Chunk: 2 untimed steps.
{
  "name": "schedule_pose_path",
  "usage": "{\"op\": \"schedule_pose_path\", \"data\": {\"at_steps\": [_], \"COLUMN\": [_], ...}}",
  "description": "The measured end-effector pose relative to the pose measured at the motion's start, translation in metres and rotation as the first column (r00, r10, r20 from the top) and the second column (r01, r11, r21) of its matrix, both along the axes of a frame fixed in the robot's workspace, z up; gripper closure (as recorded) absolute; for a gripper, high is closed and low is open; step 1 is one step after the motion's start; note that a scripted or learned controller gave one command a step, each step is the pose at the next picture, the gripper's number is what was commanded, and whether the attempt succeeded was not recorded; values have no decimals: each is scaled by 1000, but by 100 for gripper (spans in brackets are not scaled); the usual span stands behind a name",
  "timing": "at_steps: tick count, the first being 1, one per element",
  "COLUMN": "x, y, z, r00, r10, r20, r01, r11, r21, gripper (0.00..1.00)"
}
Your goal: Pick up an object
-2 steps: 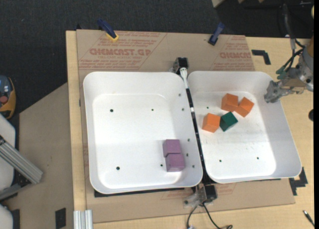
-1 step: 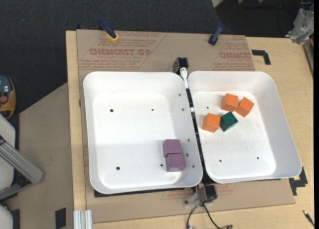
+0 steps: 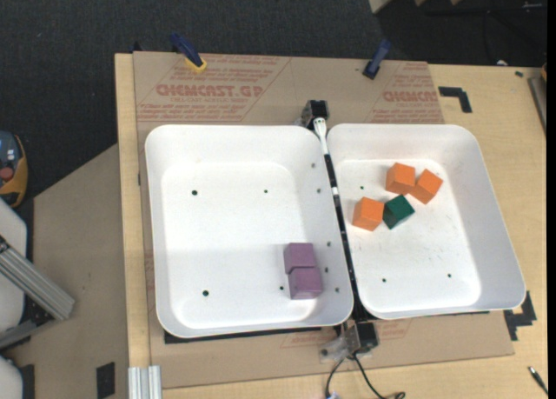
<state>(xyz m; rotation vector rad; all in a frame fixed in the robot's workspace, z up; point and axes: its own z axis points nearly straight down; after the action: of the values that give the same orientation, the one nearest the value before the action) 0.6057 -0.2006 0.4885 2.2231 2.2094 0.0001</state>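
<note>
A purple block (image 3: 302,269) lies in the left bin (image 3: 174,215), near its front right corner. In the right bin (image 3: 469,241) three orange cubes sit close together: one (image 3: 400,177) at the back, one (image 3: 427,186) just right of it, and one (image 3: 368,213) nearer the divider. A dark green cube (image 3: 399,211) rests between them, touching the front orange cube.
Both bins stand on a cardboard sheet (image 3: 261,84) held by a blue-and-yellow clamp (image 3: 188,52) and a blue clamp (image 3: 377,59) at the back. A black clip (image 3: 315,113) joins the bins at the back, another (image 3: 359,336) at the front. A metal rail (image 3: 30,280) lies at the left.
</note>
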Motion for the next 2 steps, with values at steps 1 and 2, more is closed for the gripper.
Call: {"op": "schedule_pose_path", "data": {"at_steps": [1, 2], "x": [-3, -99], "y": [-25, -24], "z": [51, -110], "r00": [1000, 1000], "r10": [4, 0], "r20": [4, -24], "r01": [-4, 0], "r11": [1000, 1000], "r21": [-1, 12], "gripper": [100, 100]}}
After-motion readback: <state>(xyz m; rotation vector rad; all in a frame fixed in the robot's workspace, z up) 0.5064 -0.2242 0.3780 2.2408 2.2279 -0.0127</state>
